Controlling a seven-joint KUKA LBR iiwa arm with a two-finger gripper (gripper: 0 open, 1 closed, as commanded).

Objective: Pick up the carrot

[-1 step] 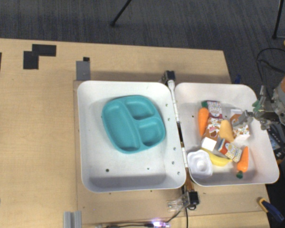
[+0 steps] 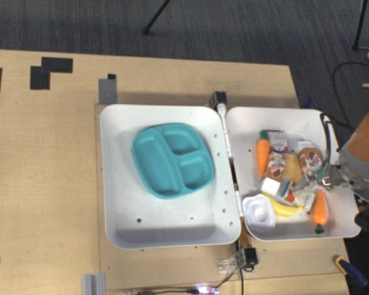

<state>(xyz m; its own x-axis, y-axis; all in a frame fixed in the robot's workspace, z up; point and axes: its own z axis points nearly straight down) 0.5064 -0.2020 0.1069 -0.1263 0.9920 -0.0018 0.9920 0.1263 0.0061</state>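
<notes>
Carrot (near rim) just below gripper

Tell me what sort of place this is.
Most likely a robotics lab bench set up for pick-and-place trials. Two shallow white bins sit side by side on a wooden bench: the left bin holds a teal divided tray, the right bin toy food including carrots.

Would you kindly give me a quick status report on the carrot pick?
Gripper low over right bin's right side, nothing seen held. Two carrots lying in that bin. Packets and banana crowd between.
</notes>
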